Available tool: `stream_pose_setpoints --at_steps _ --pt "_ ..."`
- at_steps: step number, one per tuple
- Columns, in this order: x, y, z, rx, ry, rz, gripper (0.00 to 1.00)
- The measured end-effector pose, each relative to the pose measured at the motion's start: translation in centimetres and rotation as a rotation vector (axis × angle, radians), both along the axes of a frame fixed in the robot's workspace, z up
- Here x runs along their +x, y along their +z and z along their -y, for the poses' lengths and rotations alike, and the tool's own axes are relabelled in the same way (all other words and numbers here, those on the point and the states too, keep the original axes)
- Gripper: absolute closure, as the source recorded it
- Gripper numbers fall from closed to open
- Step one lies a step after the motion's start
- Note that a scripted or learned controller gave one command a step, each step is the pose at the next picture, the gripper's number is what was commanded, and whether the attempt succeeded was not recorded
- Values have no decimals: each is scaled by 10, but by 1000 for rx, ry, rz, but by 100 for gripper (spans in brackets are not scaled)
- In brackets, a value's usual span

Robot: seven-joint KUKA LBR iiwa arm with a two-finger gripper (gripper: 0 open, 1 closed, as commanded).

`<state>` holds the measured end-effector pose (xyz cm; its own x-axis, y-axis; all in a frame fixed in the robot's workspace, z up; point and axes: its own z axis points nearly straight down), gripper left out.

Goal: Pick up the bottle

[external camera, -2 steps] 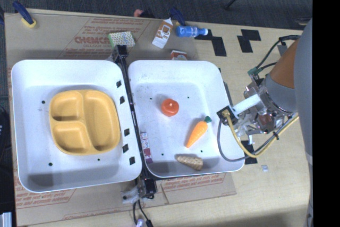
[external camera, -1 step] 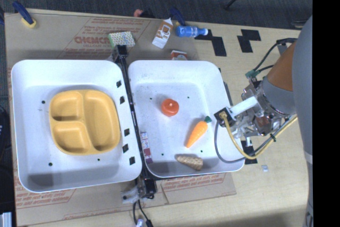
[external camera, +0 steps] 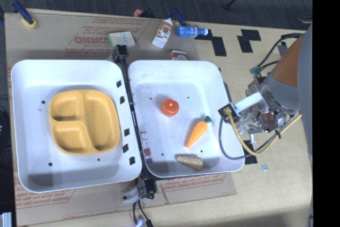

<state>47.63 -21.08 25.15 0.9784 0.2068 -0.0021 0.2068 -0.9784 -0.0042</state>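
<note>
one bottle [external camera: 190, 31] (outside bins) far from hand [external camera: 249, 126]

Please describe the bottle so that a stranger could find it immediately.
Look past the far rim of the right white bin, onto the bare bench. The bottle lies there on its side, beside a small carton. It is the one blue thing with a white cap.

The end effector [external camera: 254, 124] at three o'clock is a tangle of cables and metal too cluttered to read, the arm [external camera: 297, 69] above it is cut off, and the small carton [external camera: 163, 33] at twelve o'clock has print too small to read.
</note>
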Motion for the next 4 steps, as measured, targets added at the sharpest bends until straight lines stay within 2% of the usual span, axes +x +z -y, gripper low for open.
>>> stream_pose_setpoints --at_steps 3,4 --pt "0 -10 -1 2 10 -2 100" --pt "0 2 0 -1 131 0 100"
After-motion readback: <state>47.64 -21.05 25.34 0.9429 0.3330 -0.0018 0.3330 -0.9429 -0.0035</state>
